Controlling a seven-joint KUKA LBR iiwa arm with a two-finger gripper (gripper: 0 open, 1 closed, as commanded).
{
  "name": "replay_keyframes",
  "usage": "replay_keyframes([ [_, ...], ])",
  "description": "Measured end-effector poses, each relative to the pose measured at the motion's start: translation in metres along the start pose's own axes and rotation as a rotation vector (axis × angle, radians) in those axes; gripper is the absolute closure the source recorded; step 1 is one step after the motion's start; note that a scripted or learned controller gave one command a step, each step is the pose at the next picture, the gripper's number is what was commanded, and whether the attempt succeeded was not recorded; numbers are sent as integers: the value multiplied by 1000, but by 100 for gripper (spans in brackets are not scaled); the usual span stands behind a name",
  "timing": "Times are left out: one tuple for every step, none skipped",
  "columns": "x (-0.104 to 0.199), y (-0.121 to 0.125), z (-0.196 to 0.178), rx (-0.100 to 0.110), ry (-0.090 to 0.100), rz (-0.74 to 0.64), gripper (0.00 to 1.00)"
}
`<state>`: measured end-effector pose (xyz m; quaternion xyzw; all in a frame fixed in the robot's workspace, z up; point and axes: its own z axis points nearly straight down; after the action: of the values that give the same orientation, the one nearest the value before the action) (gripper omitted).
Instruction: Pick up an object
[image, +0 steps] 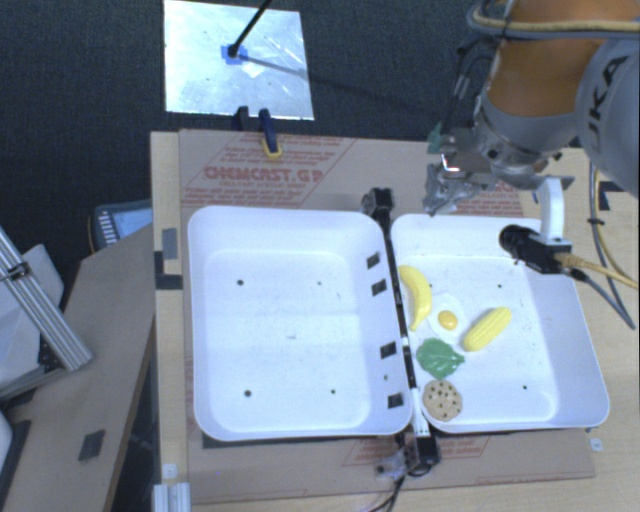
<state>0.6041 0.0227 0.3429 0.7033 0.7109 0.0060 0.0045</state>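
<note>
Claw (441, 197) hangs above right bin's (570, 330) far rim.

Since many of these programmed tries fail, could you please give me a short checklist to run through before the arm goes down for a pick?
1. Objects present in the right bin: banana, fried egg, corn cob, green leaf and cookie. Ok.
2. Tool raised above the bin's far edge, touching none of the items. Ok.
3. Tool positioned over a target: it is beyond the bin's far rim, not above any item. Not ok.
4. Target spacing: the corn cob lies apart; the banana, egg and leaf crowd together near the divider. Ok for the corn only.
5. Finger opening. Cannot tell.
</note>
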Motion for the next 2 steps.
replay_keyframes([
  [104,-5,-87,3,4,-5,100],
  [178,-42,-199,1,6,-3,100],
])
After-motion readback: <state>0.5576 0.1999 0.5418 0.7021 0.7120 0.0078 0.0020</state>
